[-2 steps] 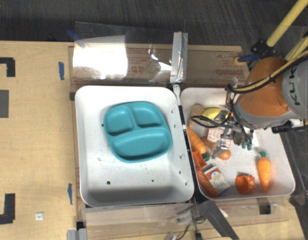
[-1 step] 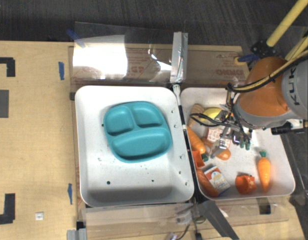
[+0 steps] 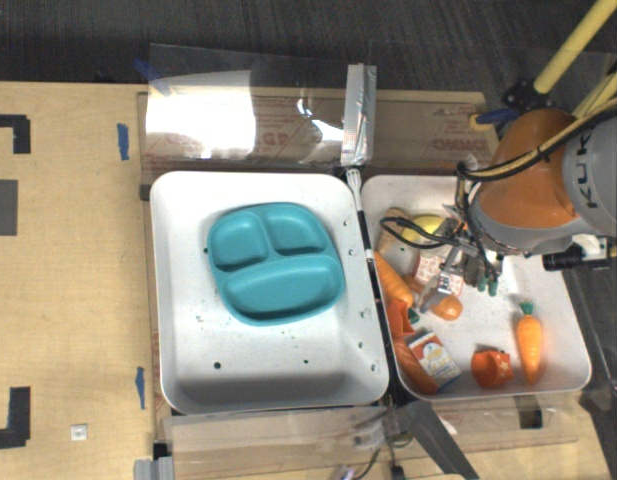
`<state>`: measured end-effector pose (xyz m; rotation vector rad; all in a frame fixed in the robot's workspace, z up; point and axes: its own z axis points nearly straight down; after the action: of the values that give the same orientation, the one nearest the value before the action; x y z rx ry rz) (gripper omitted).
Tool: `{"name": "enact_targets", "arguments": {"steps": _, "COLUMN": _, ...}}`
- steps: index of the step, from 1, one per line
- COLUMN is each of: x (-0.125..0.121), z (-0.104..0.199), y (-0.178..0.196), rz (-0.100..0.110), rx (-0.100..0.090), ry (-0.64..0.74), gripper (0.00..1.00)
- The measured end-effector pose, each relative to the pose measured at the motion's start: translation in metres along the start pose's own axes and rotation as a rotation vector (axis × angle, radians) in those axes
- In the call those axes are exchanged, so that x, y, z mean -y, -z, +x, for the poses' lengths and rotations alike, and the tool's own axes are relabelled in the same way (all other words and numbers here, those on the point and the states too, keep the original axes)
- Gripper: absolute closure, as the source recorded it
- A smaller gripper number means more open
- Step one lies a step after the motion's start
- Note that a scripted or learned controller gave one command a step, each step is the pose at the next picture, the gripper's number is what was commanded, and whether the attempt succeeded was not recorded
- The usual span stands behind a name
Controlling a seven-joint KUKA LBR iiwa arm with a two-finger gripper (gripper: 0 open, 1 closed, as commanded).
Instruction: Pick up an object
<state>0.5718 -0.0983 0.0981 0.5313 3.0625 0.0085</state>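
**Bench and bins**

A tan bench (image 3: 68, 298) with black corner marks and blue tape bits carried two white bins side by side: the left bin (image 3: 188, 358) and the right bin (image 3: 573, 358), their inner rims touching.

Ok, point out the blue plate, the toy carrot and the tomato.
blue plate (image 3: 276, 263): camera view, on the divider ridge near its middle.
toy carrot (image 3: 529, 346): camera view, on its orange body, below the green top.
tomato (image 3: 492, 367): camera view, on its red middle.
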Motion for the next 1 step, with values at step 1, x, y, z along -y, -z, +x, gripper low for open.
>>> {"name": "enact_targets", "arguments": {"steps": 1, "x": 0.0086, "z": 0.0207, "y": 0.0025, "rz": 0.0, "rx": 0.01, "ry": -0.127, "gripper": 0.0}}
